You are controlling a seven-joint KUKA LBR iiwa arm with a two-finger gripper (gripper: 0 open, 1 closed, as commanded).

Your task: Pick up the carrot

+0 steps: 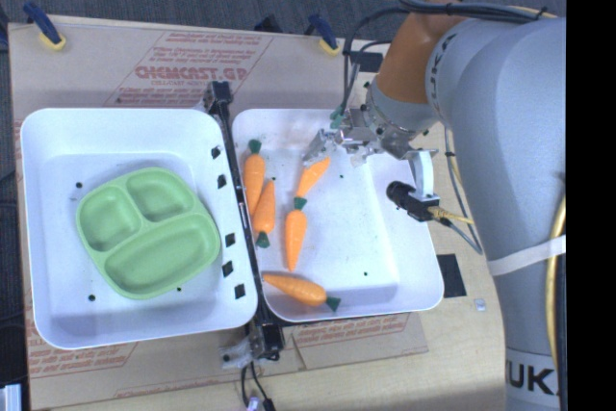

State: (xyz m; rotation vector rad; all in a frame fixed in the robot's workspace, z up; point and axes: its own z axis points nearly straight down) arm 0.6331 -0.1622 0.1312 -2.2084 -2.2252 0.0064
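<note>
Several orange carrots with green tops lie in the right white bin (409, 274). Two lie along its left wall: one carrot (253, 178) and another (264, 210) just below it. A tilted carrot (311, 179) lies near the bin's top middle. Another carrot (295, 239) lies below that, and one carrot (295, 288) rests by the front wall. My gripper (322, 149) hangs over the bin's upper middle, its tip right at the upper end of the tilted carrot. Whether it touches that carrot is unclear.
The left white bin (48, 140) holds a green divided plate (149, 231). A black clamp strip (231, 197) runs between the bins. The grey arm (481, 111) with its orange band (409, 53) covers the right bin's far right corner. A black cable plug (409, 200) hangs over the right rim.
</note>
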